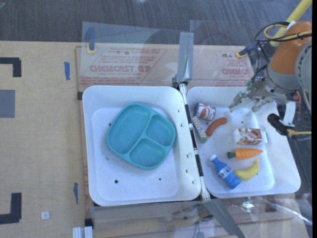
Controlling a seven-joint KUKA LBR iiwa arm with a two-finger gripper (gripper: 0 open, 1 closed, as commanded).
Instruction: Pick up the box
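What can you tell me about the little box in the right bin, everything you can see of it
The box is a small, flat carton, mostly white with red-brown printing on its face; the print is too small to read. It looks like cardboard and lies flat on the floor of the right bin, toward the bin's right side. The carrot lies just below it in the picture, close to its lower edge or touching; I cannot tell which. The gripper hovers above the bin's upper part, apart from the box.

**Colours on the bench**

Both bins (133, 195) are white. The divided plate (141, 136) is turquoise. The box (249, 136) is white with red-brown print. The carrot (246, 153) is orange, the banana (248, 171) yellow, the bottle (224, 171) blue, the sausage (216, 126) reddish-brown.
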